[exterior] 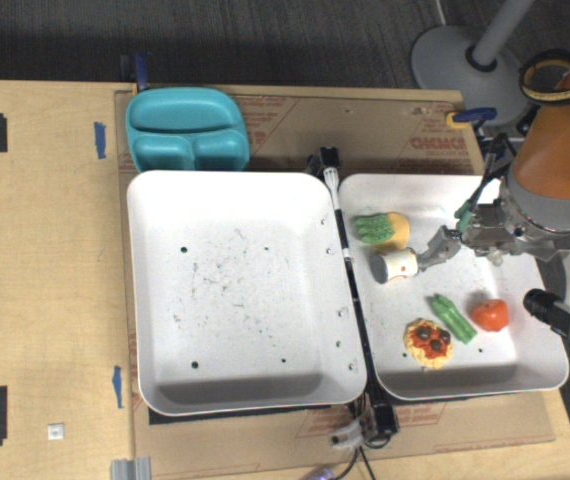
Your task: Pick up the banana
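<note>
Right bin [525,373] holds corn [383,229], small cup [395,265], tomato [490,315], pizza [428,340]; gripper [435,250] beside cup, jaw state unclear.

Both white bins [235,288] look like smooth, slightly glossy plastic, the left one scuffed with fine dark specks, and the teal divided tray [187,128] behind them has the same moulded sheen. They sit on matt brown cardboard [45,268] marked with blue tape. The toy tomato [490,315] looks glossy; the arm's orange band [557,158] seems smooth.
</note>
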Controlling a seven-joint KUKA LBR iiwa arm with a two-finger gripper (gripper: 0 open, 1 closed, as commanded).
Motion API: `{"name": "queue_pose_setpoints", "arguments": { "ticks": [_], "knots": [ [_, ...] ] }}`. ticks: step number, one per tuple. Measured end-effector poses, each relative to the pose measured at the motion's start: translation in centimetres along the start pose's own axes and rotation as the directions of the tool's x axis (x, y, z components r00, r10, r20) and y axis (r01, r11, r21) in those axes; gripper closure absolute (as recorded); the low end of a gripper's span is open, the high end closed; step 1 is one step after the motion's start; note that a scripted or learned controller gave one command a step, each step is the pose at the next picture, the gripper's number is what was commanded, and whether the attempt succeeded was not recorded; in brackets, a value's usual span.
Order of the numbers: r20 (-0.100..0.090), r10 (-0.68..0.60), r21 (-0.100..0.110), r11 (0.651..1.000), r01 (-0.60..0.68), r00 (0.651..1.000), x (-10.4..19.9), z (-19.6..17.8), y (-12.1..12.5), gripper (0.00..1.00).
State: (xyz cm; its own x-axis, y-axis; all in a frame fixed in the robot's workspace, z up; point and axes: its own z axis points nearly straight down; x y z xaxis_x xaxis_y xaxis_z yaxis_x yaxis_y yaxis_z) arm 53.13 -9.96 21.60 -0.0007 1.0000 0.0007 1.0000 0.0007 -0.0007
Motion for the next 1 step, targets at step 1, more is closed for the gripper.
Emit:
{"name": "queue_pose_setpoints", "arguments": {
  "ticks": [1],
  "knots": [
    [-0.001, -0.239, 0.002, 0.971, 0.239, 0.971, 8.48, 3.17, -5.21, 0.0]
  ]
}}
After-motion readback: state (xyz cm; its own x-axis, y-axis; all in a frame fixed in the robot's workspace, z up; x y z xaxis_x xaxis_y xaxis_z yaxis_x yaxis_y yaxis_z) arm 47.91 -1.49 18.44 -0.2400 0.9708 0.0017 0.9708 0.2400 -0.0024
